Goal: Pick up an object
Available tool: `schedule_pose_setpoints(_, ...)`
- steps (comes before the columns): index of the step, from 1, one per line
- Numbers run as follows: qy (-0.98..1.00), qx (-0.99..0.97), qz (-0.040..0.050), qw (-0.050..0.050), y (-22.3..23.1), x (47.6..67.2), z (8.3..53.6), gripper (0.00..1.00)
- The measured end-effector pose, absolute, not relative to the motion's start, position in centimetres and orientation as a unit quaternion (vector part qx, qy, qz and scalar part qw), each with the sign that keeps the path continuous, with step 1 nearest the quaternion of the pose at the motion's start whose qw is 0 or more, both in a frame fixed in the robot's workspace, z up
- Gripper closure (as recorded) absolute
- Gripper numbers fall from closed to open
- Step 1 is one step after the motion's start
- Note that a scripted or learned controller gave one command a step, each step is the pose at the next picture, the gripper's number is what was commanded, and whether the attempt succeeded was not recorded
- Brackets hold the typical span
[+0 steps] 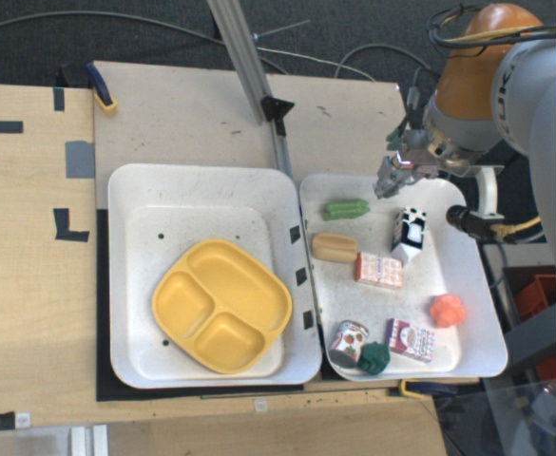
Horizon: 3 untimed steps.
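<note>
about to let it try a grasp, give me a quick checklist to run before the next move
1. Gripper carries nothing: cannot tell; fingers too small to read.
2. Gripper over the right bin: ok, at its far edge.
3. Nearest targets free to reach: ok; green object and black-and-white carton lie apart.
4. Crowding at the near edge: not ok; round printed item touches a dark green piece.
5. Yellow tray away from the arm: ok, in the left bin.

Grey arm [534,93], orange band [482,60], black cables, metallic pincer [387,186].
</note>
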<state>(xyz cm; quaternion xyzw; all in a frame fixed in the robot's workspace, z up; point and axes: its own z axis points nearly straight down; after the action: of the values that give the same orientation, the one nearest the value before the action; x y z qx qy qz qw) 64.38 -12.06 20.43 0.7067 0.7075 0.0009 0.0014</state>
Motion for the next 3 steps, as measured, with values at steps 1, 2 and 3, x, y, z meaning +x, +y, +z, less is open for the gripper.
schedule_pose_setpoints(1, 0.708, 0.706, 0.0015, 0.002, -11.8, 65.4, 25.3, 1.0)
schedule_pose_setpoints(2, 0.709, 0.705, -0.0006, -0.001, -6.7, 63.4, 23.9, 1.0)
schedule_pose_setpoints(3, 0.709, 0.705, -0.0013, -0.002, -2.0, 61.2, 22.6, 1.0)
